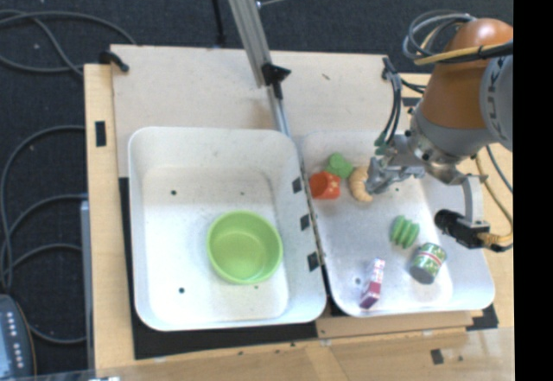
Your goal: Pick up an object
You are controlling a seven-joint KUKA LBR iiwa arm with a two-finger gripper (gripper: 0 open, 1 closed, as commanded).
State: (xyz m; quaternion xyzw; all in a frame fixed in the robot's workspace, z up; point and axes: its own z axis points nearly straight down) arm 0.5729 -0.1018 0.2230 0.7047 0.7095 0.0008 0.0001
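The pincer [378, 177] hung low over the right bin [471, 288], near its far edge, at the end of the grey arm [458, 94] that reached in from the right with its orange band above the wrist. Whether it was spread or pressed together could not be told from above — the wrist hid most of it.

Directly beside the pincer, on its left and touching or very nearly touching it, lay a small tan object [360, 189]; contact could not be confirmed, and nothing was seen clamped in the pincer. Further left of the pincer sat a red-orange object [325, 187], hard against the wall shared with the other bin, and just beyond it, a little farther from the camera, a small green object [340, 167].

Nearer the camera than the pincer and slightly to its right lay a ridged green piece [403, 231]. Beyond that, still nearer the camera, rested a small can [427, 263] with a green and grey label, tipped on its side. Below the pincer, close to the near rim of the bin, lay a pink and white packet [372, 282].

Well to the pincer's left, in the left bin [173, 163], stood a lime-green bowl [244, 247] — upright, mouth open to the camera, in the near half of that bin.
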